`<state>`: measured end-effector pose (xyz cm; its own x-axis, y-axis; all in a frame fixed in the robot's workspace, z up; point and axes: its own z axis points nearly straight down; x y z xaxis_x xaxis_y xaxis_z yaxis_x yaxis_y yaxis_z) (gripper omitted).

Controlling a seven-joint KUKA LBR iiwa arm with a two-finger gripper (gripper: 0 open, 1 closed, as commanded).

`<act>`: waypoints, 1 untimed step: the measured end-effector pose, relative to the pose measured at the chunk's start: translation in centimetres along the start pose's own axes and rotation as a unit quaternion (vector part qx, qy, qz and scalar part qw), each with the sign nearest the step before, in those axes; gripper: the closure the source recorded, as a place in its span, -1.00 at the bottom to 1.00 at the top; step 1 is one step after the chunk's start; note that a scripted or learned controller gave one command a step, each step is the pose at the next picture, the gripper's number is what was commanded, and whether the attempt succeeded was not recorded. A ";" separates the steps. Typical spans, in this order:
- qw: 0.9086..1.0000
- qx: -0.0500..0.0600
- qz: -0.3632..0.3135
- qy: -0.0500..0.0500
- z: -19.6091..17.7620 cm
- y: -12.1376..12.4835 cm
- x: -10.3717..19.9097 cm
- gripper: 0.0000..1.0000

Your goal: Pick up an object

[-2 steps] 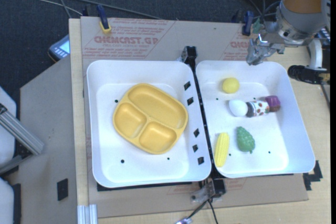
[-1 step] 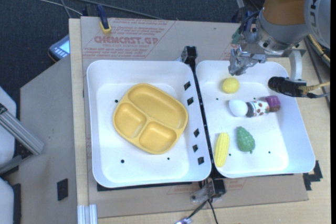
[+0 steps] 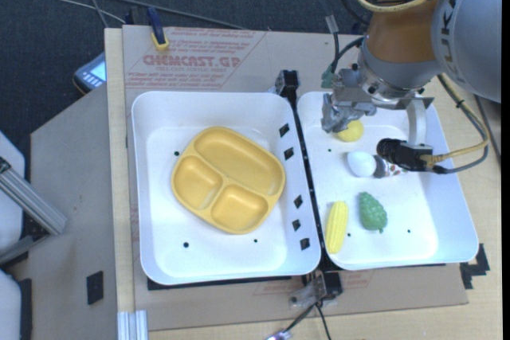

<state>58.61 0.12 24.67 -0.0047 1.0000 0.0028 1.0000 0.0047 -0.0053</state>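
The right bin (image 3: pixel 446 243) holds several small items. A small yellow round piece (image 3: pixel 351 131) lies at its far left, a white egg-shaped piece (image 3: pixel 361 164) sits near the middle, and a yellow corn cob (image 3: pixel 337 226) and a green lumpy piece (image 3: pixel 372 212) lie toward the front. My gripper (image 3: pixel 341 120) hangs low over the bin's far left corner, directly at the yellow round piece and partly covering its top. Whether it touches the piece cannot be told from this angle.
The left bin (image 3: pixel 151 171) carries a yellow divided plate (image 3: pixel 229 179). A black divider with clips (image 3: pixel 296 171) runs between the bins. A black fitting with a yellow cable (image 3: pixel 404 154) hangs off the arm just right of the egg-shaped piece. Cardboard (image 3: pixel 199 60) lies behind the bins.
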 end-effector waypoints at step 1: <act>1.000 0.000 -0.001 0.000 1.3 -2.3 5.5 1.00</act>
